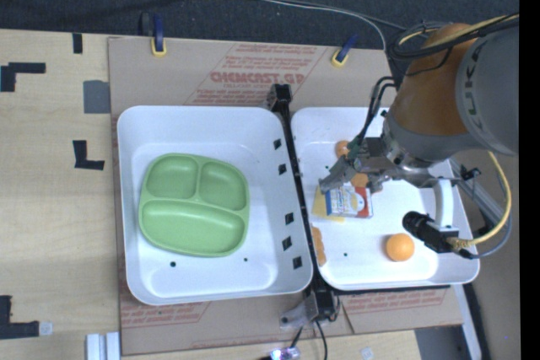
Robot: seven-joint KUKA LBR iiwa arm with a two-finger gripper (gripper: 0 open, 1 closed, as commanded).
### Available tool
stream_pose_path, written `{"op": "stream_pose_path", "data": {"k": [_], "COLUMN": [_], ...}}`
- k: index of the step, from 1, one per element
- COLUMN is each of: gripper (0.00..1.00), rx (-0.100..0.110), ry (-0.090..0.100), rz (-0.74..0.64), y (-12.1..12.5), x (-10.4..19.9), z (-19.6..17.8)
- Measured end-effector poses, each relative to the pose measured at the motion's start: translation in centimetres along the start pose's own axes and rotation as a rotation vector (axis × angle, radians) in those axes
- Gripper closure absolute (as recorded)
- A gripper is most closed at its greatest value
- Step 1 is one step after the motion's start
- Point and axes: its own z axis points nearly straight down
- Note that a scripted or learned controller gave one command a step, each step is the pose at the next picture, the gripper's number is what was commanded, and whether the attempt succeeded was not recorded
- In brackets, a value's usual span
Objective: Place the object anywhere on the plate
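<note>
A green divided plate [194, 203] lies in the left white bin [135, 265]. In the right bin [447, 272] a small carton [342, 203] with yellow, white, blue and red print lies flat near the bin's left side. My gripper [354, 173] hangs directly over the carton's upper edge, and its body hides part of the carton. Whether it touches the carton is unclear. An orange ball [400, 247] rests near the right bin's front. A small orange piece [342, 148] shows just behind the gripper.
Another orange-brown item [318, 244] lies against the right bin's left wall. A black divider [289, 181] runs between the two bins. A black fitting [426, 232] and cables hang off the arm above the right bin's front right.
</note>
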Motion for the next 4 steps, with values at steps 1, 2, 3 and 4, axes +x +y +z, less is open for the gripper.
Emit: {"op": "stream_pose_path", "data": {"k": [1, 2, 3, 4], "gripper": [1.00, 1.00, 1.00, 1.00], "rx": [0.000, 0.000, -0.002, -0.003], "ry": [0.001, -0.001, 0.001, 0.000], "rz": [-0.004, 0.000, -0.004, -0.002], "y": [2.5, 5.7, 8.0, 11.3], "x": [5.0, 9.9, 15.0, 17.0], "z": [0.9, 1.0, 0.4, 0.3]}}
